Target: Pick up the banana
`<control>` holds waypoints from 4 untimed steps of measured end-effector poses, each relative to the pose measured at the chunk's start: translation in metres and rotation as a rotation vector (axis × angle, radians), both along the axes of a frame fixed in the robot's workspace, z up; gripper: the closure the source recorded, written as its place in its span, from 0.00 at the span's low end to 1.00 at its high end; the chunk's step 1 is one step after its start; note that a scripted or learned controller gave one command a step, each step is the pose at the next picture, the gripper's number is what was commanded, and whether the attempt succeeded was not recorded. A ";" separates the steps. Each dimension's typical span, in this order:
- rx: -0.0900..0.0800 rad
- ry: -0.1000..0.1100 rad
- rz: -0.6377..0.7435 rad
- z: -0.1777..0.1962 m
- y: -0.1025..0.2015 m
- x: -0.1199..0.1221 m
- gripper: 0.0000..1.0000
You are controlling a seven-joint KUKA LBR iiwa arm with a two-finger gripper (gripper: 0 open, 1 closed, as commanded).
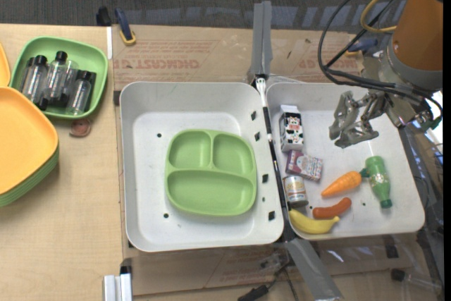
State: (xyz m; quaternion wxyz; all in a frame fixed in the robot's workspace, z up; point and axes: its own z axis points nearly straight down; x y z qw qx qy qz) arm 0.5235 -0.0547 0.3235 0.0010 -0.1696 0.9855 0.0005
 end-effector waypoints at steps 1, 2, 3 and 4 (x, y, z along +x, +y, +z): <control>-0.001 0.001 -0.463 -0.051 0.026 0.051 1.00; 0.000 -0.001 -0.820 0.000 0.039 0.033 1.00; 0.000 0.000 -0.937 0.031 0.044 0.100 1.00; -0.001 0.001 -1.018 -0.067 0.071 0.110 1.00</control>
